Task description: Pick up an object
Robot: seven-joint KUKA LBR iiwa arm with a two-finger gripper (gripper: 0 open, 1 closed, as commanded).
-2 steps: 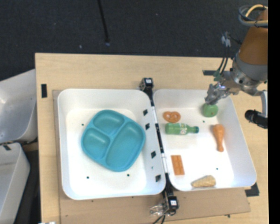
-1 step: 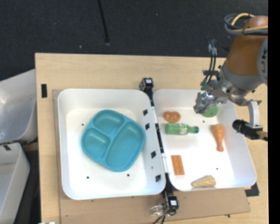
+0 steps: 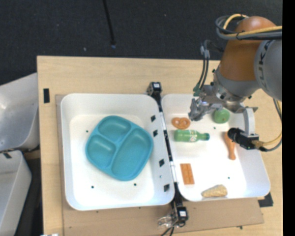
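My gripper hangs over the back of the right bin, under the grey and orange arm. Just below and left of it lies a small orange pretzel. A green round fruit sits right beside the gripper on its right. A green bottle lies on its side in front of the pretzel. None of these is visibly held.
An orange carrot lies right of the bottle, partly under a black fitting on the arm. An orange block and a tan bread piece lie near the front. The left bin holds a blue divided plate.
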